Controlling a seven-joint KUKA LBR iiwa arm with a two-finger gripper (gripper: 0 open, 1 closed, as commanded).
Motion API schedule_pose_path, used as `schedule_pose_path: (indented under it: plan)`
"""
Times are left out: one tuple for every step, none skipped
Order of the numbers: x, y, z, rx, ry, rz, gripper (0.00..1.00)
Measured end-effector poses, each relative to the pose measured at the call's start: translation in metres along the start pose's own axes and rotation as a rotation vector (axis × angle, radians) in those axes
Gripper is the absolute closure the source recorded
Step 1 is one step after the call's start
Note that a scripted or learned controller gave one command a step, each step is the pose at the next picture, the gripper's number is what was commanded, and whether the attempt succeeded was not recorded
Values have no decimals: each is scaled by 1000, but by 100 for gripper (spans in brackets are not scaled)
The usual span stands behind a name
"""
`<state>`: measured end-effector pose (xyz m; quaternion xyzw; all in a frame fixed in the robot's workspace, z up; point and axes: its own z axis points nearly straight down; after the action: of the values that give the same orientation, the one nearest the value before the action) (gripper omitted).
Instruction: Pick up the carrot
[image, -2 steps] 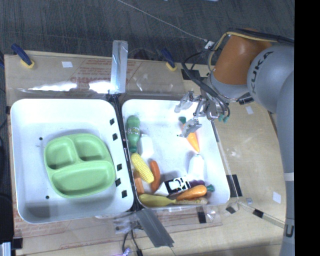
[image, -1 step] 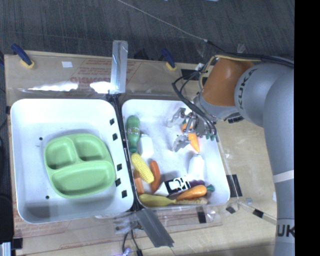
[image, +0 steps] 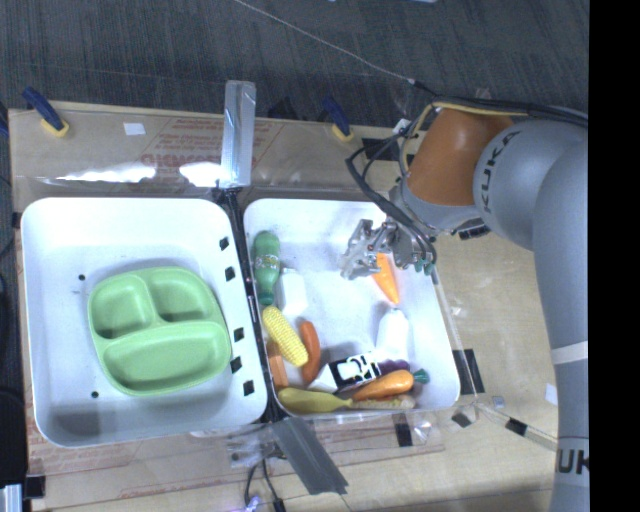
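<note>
**Two bins, one carrot at the hand**

Two shallow white bins sit side by side on the bench (image: 300, 150). The left bin (image: 40, 300) carries a green divided plate (image: 158, 325). The right bin (image: 330, 215) carries a scatter of toy food along its left wall and near edge: a green vegetable (image: 265, 262) at the top, a corn cob (image: 284, 334) below it, an orange-red piece (image: 311, 350) just beside the cob, a yellow banana-like piece (image: 312, 401) at the bottom, and an orange piece with a green tip (image: 385, 383) lying near a small black and white object (image: 350, 370). A white bottle-shaped item (image: 394, 330) stands near the right wall.

The grey arm (image: 530, 190) reaches in from the right, its orange band (image: 450, 155) above the wrist. The hand (image: 378, 250) is over the upper right part of the right bin. The carrot (image: 387, 278) hangs from it, tip pointing down, its upper end apparently pinched between the closed fingers, though the metal parts blur together there. The carrot looks lifted off the bin floor, well apart from the other food.
</note>
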<state>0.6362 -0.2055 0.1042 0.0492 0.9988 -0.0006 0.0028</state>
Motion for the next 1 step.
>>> schedule_pose_path:
  plan:
    - [12, 57, -49, -1, 2, 199, 100]
